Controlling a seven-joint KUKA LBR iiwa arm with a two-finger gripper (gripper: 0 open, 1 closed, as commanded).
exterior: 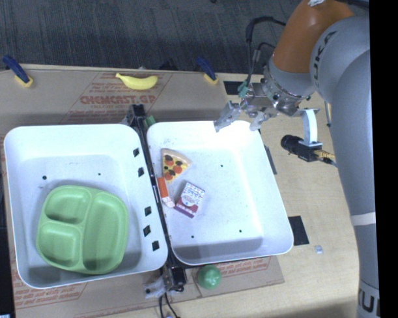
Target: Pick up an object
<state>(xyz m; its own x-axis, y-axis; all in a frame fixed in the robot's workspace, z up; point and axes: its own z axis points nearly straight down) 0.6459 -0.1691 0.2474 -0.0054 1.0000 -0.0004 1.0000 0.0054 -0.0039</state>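
Hovering over the right bin's (272, 205) far rim, the claw (240, 116) carries nothing; how far it gapes, I cannot tell. Pizza slice (174, 164) and small carton (190, 199) lie on that bin's floor.

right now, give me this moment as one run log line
claw: above right bin far rim, nothing held | right bin: pizza toy, small box | left bin: green tray | pick: not yet done

A green divided tray (82, 227) lies in the left white bin (19, 147). A yellow banana (137, 79) rests on the cardboard (86, 100) behind the bins, and a green ball (208, 277) sits just before the right bin (268, 185). Blue clamps (17, 70) grip the cardboard's far edge.
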